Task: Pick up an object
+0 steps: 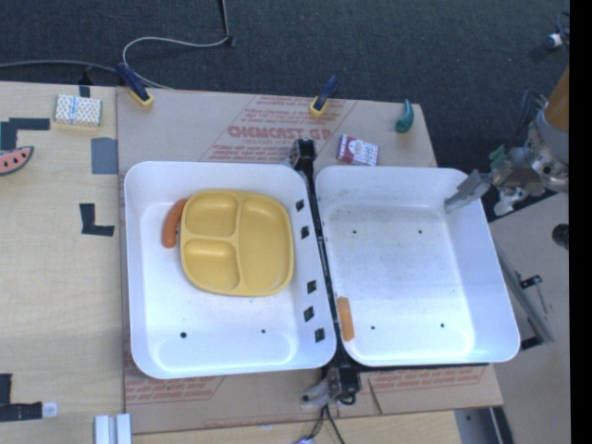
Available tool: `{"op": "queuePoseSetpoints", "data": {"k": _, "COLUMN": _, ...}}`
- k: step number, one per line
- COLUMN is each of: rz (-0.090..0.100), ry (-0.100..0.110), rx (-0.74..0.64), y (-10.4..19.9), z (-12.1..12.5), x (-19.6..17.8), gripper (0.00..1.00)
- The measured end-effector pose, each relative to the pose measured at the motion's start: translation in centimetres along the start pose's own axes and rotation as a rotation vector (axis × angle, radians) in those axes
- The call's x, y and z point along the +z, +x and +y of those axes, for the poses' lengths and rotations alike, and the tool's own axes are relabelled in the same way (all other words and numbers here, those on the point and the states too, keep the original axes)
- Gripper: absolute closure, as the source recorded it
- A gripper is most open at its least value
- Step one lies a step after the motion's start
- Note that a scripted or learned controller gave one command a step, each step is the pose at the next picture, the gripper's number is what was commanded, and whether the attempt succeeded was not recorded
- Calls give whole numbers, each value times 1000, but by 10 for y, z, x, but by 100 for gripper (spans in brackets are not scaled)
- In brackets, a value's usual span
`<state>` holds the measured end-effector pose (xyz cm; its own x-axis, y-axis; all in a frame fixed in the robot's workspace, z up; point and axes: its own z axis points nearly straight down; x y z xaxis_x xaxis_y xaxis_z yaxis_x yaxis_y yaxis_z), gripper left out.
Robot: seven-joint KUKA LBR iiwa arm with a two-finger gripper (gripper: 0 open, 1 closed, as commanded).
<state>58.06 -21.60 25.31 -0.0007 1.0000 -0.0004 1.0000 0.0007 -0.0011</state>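
A yellow divided plate (237, 242) lies in the left bin (148, 340). An orange sausage-shaped piece (171, 224) rests against the plate's left edge. A second small orange piece (345, 319) lies at the near left edge of the right bin (416, 257). My gripper (465, 193) hangs over the far right rim of the right bin, well apart from both orange pieces and the plate. Nothing is visibly held in it.
On the cardboard behind the bins are a small red-and-white packet (357, 150), a green clip (404, 116) and two yellow-blue clamps (324, 97). A black divider strip (310, 248) runs between the bins. A cable crosses the dark floor at the back.
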Motion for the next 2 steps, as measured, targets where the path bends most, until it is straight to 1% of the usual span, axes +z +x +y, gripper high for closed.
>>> {"op": "queuePoseSetpoints", "data": {"k": 1, "rz": 1, "ry": 0, "rx": -2, "y": 75, "z": 64, "x": 46, "gripper": 0}}
{"op": "queuePoseSetpoints", "data": {"k": 2, "rz": 0, "ry": 1, "rx": -1, "y": 107, "z": 88, "x": 95, "gripper": 0}}
